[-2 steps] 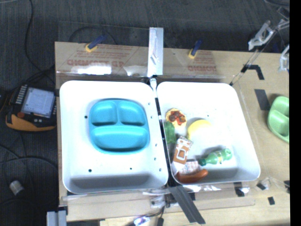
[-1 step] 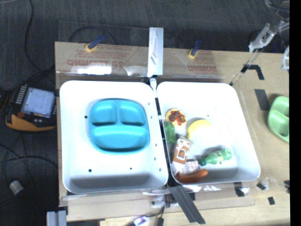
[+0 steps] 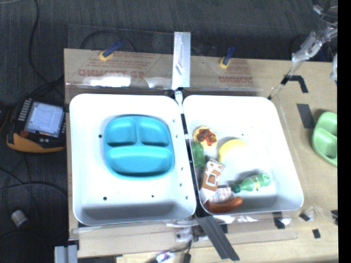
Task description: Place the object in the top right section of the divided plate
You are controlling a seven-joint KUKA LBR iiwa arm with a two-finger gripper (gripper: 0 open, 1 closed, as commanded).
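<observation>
Claw (image 3: 313, 41): cannot tell whether open or shut; blurred, cut off at the upper right edge, well apart from both bins. Looks like the very start, with no pick made yet. On the surface (image 3: 285, 75), left bin (image 3: 82, 201) carrying the blue plate (image 3: 138, 146), top right section (image 3: 153, 132) not yet filled. Next calls for reaching into the right bin (image 3: 274, 125) and singling out one toy: green bottle (image 3: 252, 182), yellow fruit (image 3: 231, 147) or sausage (image 3: 224, 204). Cannot tell which is meant; crowded, some touching.

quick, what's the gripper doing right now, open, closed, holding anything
Gripper: at the frame's top right corner, too blurred to tell its state.
</observation>
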